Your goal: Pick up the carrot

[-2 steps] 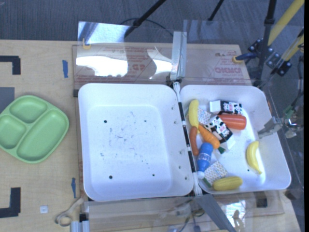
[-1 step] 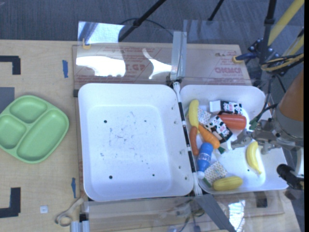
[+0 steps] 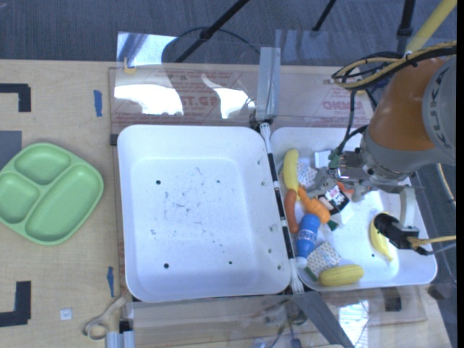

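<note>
Carrot [image 3: 291, 207] lies against the right bin's [image 3: 424, 270] left wall; my pincer [image 3: 335, 188], grip unreadable, must descend leftward.

My gripper [image 3: 341, 183] sits over the right bin [image 3: 420, 270], its fingers lost in clutter, so I cannot tell how they stand. My arm [image 3: 409, 118] runs off the frame's right edge and hides that bin's far right corner. The carrot [image 3: 291, 207] lies partly under the blue bottle [image 3: 307, 235] there.
</note>
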Robot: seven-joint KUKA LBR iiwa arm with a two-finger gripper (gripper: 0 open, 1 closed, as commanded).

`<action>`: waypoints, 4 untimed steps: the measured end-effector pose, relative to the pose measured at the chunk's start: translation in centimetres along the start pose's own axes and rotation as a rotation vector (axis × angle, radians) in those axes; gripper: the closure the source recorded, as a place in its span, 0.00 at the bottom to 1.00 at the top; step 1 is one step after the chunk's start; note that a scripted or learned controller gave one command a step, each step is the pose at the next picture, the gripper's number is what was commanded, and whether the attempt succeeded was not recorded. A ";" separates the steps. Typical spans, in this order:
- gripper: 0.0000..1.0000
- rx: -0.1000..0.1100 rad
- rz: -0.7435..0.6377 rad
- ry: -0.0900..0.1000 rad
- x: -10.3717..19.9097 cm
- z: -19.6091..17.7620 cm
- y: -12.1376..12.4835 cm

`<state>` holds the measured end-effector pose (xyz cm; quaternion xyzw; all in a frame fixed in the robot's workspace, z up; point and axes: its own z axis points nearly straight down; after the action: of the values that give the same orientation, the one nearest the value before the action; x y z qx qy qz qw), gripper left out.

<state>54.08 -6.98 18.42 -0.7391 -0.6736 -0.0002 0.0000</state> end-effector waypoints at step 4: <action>0.00 -0.034 -0.155 -0.008 -1.9 7.0 0.6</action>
<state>54.52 -8.93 11.39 -0.6847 -0.7286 -0.0086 -0.0155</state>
